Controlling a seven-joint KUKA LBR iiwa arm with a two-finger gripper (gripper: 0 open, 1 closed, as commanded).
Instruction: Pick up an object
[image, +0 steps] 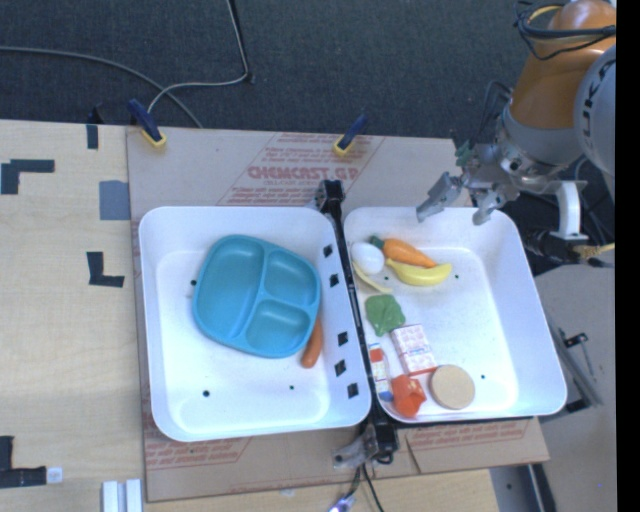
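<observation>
The gripper (462, 200) hangs over the far rim of the right bin (520, 320), its two grey metal fingers (436, 199) spread apart with nothing between them. The arm (560, 90) above it is cut off by the picture's top right corner, so only its orange band and part of the grey wrist can be seen.

Just below and left of the gripper lie a smooth orange carrot (408, 251) and a curved yellow banana (420, 272), touching each other, with a white egg (367, 258) beside them against the bin's left wall. Further from the gripper come a crinkled green leaf (385, 313), a small red-and-white packet (411, 349) whose print is too small to read, and a red thing (405, 393) that is hard to identify. A flat tan round disc (452, 386) touches that red thing.

Well to the gripper's left, the left bin (170, 330) holds a glossy blue plate (257, 295) with three compartments. An orange sausage-shaped piece (313, 343) is partly tucked under the plate's edge. Both bins rest on a sheet of brown cardboard (260, 170) with faint red lettering.
</observation>
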